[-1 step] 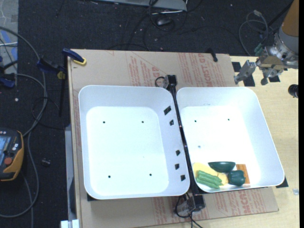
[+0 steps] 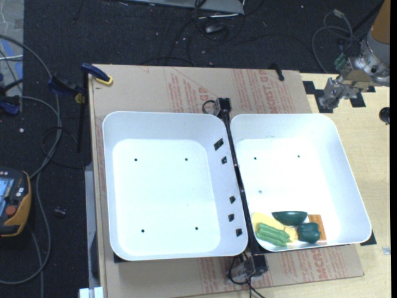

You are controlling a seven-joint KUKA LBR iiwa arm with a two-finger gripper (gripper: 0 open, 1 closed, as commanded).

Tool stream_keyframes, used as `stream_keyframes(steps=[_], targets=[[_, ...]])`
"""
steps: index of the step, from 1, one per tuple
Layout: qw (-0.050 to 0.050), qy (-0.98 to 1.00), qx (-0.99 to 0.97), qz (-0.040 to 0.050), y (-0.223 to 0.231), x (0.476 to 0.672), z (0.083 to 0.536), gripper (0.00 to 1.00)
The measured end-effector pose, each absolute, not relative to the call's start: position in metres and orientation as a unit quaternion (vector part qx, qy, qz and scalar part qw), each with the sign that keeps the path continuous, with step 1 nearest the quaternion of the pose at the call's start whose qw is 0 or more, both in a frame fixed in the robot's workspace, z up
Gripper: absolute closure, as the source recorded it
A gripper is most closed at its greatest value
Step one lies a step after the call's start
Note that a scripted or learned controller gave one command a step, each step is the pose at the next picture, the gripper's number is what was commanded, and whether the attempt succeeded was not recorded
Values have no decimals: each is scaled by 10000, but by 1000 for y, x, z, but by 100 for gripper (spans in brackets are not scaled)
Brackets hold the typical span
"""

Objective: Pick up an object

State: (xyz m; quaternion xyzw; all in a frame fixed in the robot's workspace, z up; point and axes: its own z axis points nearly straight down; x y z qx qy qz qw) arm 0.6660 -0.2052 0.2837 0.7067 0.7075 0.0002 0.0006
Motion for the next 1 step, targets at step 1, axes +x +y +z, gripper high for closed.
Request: stream_keyframes(steps=[1], targets=[[49,7072,7070,27,-204,641,545,100]])
